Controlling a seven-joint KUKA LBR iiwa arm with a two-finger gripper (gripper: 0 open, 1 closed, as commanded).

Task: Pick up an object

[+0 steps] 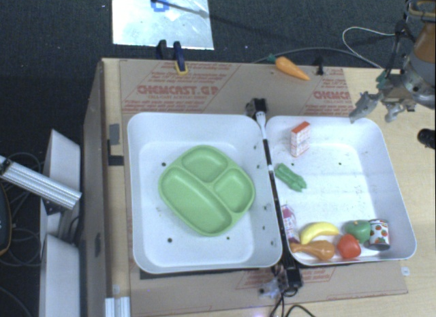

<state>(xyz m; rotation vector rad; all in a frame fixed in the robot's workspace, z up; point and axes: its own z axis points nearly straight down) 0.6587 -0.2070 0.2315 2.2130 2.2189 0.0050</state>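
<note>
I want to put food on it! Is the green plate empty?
Empty. The green plate lies flat in the left bin, and all three of its sections show bare green. The toy food sits in the right bin.

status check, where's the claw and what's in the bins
Claw open, up past the right bin's far corner, holding nothing. Banana, tomato, can, small box untouched. Green plate in left bin. Path clear.

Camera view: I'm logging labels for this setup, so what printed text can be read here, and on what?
"CHEMCAST GP", red, on the brown board behind the left bin.
The same print, slanted, near the right bin: too partial to read.
Small carton, can: print too small to read.
</note>
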